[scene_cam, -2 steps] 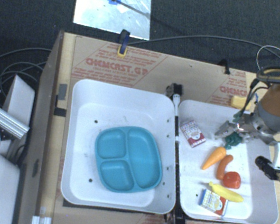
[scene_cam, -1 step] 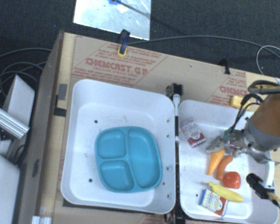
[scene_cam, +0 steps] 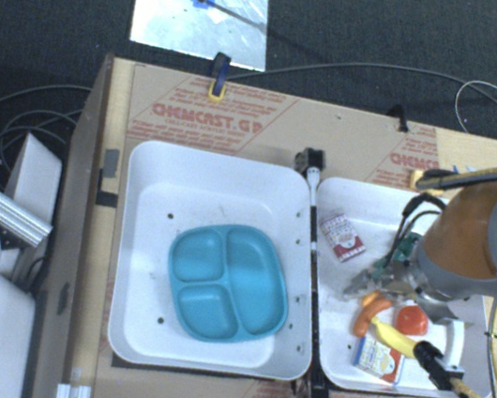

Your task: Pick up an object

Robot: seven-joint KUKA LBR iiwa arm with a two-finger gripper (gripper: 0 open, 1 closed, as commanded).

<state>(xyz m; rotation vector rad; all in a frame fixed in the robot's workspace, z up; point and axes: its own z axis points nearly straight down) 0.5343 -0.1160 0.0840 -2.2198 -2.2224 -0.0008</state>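
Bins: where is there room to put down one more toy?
Left bin: bare floor all around the blue tray, widest along its top and left walls. Right bin: crowded below the tool, with carrot, tomato, banana and cartons; its top strip is bare.

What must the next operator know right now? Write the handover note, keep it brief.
Gripper: low in the right white bin, over the toys; fingers not readable, nothing seen held.
Right bin: orange carrot-shaped toy, red round toy, yellow banana-shaped toy, small printed carton, red-and-white packet.
Left white bin: blue three-compartment plastic tray.
Done: nothing lifted.
Left: grasp and raise one object.
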